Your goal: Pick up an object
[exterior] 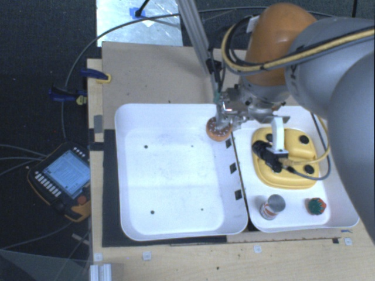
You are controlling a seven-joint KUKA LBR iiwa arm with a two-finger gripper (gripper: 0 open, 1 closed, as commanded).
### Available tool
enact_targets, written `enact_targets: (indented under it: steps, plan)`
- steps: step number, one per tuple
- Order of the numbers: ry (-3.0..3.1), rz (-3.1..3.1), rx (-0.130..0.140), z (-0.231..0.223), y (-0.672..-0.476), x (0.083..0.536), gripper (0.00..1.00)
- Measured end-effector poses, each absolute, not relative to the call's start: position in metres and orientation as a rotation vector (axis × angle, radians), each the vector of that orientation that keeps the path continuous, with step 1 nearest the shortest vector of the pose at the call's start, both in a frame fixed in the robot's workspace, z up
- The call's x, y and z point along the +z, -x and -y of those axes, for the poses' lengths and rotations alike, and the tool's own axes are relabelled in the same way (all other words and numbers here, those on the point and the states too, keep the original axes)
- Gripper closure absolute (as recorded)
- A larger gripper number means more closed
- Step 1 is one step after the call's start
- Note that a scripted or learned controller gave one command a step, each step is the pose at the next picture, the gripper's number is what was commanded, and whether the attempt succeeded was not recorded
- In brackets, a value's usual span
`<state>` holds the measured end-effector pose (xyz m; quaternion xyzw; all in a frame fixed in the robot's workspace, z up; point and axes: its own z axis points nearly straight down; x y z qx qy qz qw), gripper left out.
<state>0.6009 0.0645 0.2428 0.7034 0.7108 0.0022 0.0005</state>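
Gripper directly above brown round object, touching

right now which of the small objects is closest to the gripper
The small round brown object at the left bin's upper right edge, directly below the gripper. The silver-topped piece and green-red piece sit far lower.

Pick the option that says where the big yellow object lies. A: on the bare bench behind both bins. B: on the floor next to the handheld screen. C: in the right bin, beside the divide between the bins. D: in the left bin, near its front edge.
C: the yellow object rests inside the right bin, close to the edge it shares with the left bin, with a small cylinder in front of it.
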Motion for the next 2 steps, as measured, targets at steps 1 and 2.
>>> enact_targets:
  steps: [1,2]
  plan:
    - [-2.211,-2.231,0.004,-0.1050,-0.6089,0.2295,1.00]
    - [-2.215,-2.227,0.002,-0.1024,-0.6088,0.2300,0.00]
